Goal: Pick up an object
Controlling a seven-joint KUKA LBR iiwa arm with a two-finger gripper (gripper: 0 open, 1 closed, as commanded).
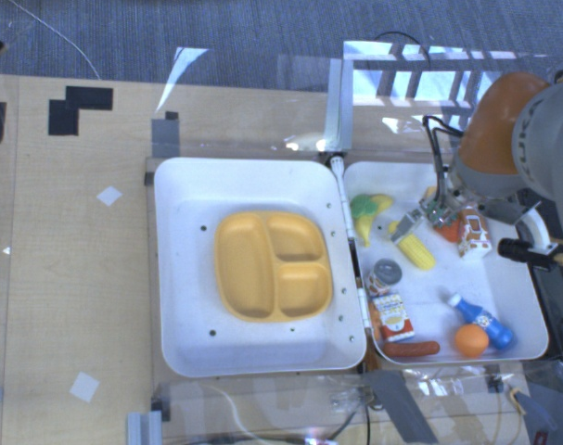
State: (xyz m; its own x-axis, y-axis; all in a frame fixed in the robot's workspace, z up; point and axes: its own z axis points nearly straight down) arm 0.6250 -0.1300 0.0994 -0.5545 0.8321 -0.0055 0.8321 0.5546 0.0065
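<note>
Two white bins (184,248) sit side by side on the worktop (68,276). One yellow tray (272,265) lies in the left bin. The right bin has one corn cob (416,250), one orange (470,340), one sausage (410,349), one blue bottle (483,321), one small can (387,272), two little cartons (391,315) and one green and yellow toy (369,211).

The grey arm enters at the right edge of the frame, its orange band showing in the upper right, and bends down and leftward toward the right of centre. The gripper (420,219) hangs at its end, pointing toward the lower left. Its fingers are too small and cluttered to read.
</note>
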